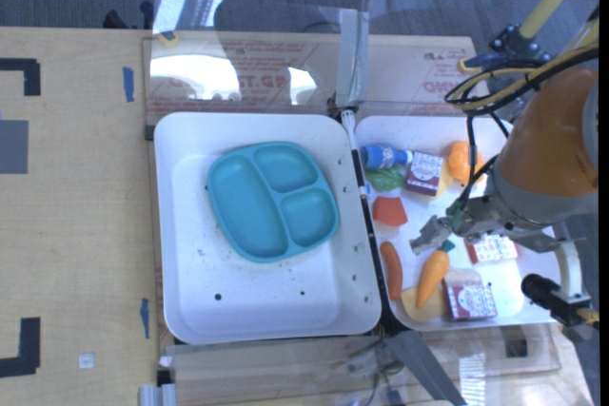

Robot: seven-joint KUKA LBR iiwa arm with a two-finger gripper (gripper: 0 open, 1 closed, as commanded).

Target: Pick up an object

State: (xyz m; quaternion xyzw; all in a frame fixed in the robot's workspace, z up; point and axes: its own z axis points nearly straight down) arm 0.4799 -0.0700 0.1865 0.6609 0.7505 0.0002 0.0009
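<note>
You see a plywood bench (76, 233) on grey carpet; left bin (181, 299) holds a blue divided plate (274, 201); in the right bin (419, 323), the gripper (433, 236) hangs spread above a toy carrot (431, 277), beside cartons (469, 296).

The left bin (181, 233) offered open floor around the blue divided plate (274, 201) at the frame's centre. The right bin (419, 323) was crowded: carrot (432, 277), sausage (391, 268), cartons (470, 296) and bottle (384, 156) left only narrow gaps.
</note>
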